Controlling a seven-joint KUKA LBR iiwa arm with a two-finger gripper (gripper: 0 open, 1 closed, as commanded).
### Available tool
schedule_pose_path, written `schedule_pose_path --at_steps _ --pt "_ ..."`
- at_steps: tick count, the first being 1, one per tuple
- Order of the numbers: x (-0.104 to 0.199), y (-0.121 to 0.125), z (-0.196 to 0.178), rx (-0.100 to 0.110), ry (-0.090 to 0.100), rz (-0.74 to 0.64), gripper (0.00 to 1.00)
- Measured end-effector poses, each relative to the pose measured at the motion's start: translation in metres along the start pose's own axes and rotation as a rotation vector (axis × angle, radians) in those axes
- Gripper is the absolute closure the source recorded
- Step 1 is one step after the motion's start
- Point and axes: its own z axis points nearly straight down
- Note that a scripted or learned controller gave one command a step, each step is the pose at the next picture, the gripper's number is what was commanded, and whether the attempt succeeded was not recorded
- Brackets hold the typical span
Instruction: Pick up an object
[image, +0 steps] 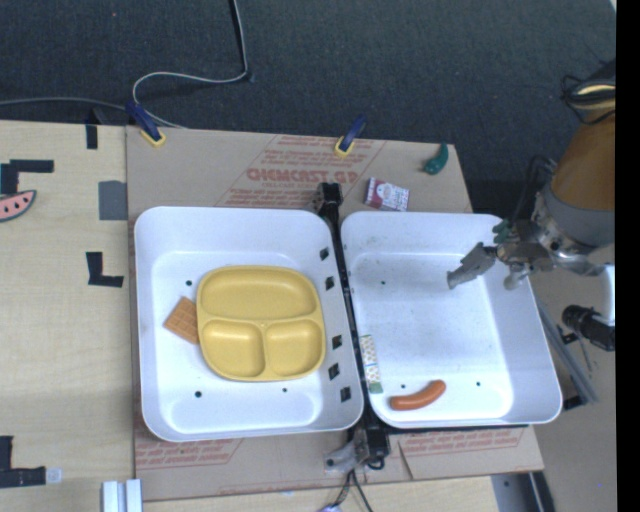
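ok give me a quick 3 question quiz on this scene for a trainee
1. True or false: the yellow tray lies in the left bin.
2. What lies near the front edge of the right bin? A) a sausage B) a spoon C) a cup
3. Which object pokes out from under the tray's left side?

Key
1. True.
2. A, the sausage. The gripper sits over that bin's far right part, well away from it.
3. The cracker, a tan square partly under the tray.
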Motion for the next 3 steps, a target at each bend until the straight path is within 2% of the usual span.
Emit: schedule_pose_path --at_steps 1,2,3 --pt "-0.035 -0.061 0.146 0.001 0.001 0.002 0.00" --pt "-0.034 -0.060 0.136 0.001 0.002 0.001 1.00" --pt "-0.034 -0.060 0.127 0.001 0.004 0.001 1.00"
